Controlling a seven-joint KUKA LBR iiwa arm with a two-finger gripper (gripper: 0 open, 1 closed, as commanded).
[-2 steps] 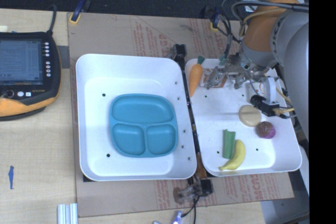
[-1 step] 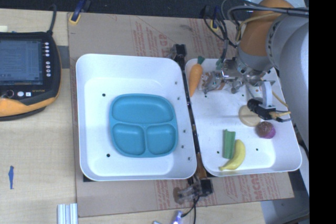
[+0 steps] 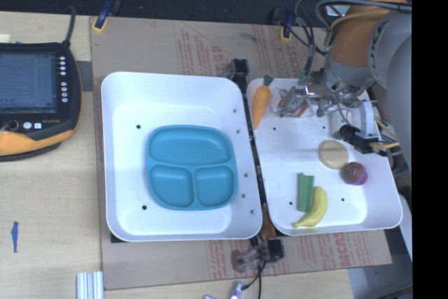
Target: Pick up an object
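Observation:
My gripper (image 3: 292,103) hangs over the back left part of the right bin (image 3: 381,217), open, with nothing between its fingers. An orange carrot (image 3: 260,106) lies just to its left, against the bin's left wall. Further forward in the same bin are a beige oval object (image 3: 333,154), a purple round object (image 3: 354,173), a green strip (image 3: 304,192) and a yellow banana (image 3: 314,209). The gripper touches none of them.
The left bin (image 3: 119,213) holds a blue divided plate (image 3: 191,166). A teach pendant (image 3: 35,98) lies on the bench at the far left. The grey arm with its orange band (image 3: 357,31) and cables crowd the back right.

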